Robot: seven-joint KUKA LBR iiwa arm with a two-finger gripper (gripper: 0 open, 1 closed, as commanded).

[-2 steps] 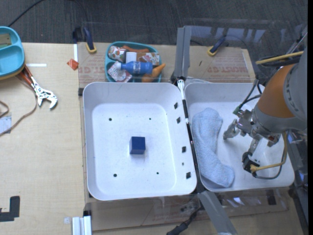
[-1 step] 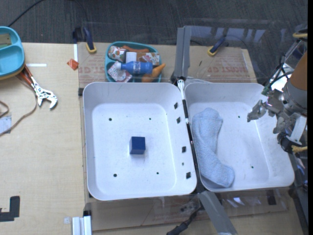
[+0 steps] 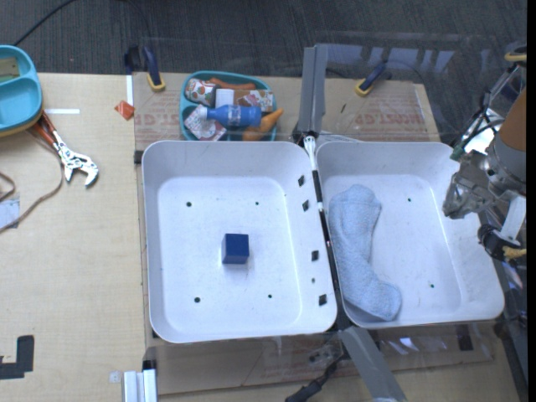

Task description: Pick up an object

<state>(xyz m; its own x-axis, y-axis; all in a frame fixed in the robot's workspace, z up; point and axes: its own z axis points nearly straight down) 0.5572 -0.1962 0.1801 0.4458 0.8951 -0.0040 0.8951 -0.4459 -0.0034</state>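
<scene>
From the camera view, a pale wooden bench (image 3: 67,275) carries two shallow white bins side by side, and beyond its far edge runs dark grey carpet. The left bin (image 3: 159,249) holds a small blue cube (image 3: 236,248), sitting on the floor of the bin a little below its middle and well apart from every wall. The right bin (image 3: 435,249) holds a light blue-grey towel (image 3: 360,254), crumpled lengthwise along the bin's left side, its lower end curling toward the near wall. A grey metal bar runs between the two bins at their far end, and small black clips dot the seam where they meet. Behind the left bin sits a teal basket (image 3: 228,107) crowded with small items, among them a blue bottle and something orange. Two yellow-handled clamps grip the bench's far edge. At far left a light blue tray (image 3: 17,86) overhangs the frame, and near it an adjustable wrench (image 3: 74,162) lies on the wood. The gripper (image 3: 467,195) hangs at the right rim of the right bin, over its wall, clear of the towel; its fingers are too tangled with cabling and metal parts to tell whether they are spread or pressed together, and nothing is seen between them.
</scene>
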